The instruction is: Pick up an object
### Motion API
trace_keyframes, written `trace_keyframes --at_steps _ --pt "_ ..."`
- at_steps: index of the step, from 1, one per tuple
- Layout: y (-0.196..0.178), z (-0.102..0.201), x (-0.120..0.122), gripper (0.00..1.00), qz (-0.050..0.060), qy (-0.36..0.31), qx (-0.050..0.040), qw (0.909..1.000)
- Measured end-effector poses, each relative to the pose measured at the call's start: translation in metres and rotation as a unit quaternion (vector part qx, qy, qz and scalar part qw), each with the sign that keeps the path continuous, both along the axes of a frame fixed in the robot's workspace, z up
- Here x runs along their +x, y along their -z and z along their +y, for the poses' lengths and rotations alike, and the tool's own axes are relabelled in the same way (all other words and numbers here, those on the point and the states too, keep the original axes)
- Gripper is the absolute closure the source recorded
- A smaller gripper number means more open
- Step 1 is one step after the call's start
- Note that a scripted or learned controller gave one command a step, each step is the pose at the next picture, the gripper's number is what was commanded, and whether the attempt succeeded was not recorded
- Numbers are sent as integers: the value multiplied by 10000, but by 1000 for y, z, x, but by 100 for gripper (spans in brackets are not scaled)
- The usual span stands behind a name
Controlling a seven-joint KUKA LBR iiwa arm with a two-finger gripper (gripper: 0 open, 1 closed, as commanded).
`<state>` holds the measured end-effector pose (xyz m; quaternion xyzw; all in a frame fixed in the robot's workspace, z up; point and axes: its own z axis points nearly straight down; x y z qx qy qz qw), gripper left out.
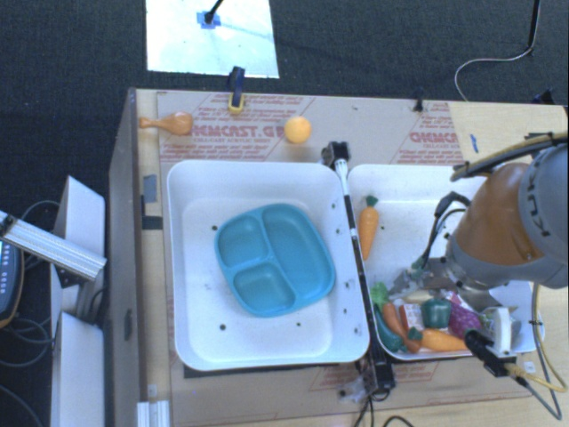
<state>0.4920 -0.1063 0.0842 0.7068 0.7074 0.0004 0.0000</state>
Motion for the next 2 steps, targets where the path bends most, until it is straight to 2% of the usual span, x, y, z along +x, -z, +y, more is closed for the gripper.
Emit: trace_keyframes --at_steps 1,2 --pt "0 8 -5 0 -5 0 -2 10000" --pt "0 -26 18 0 -7 2 -7 10000"
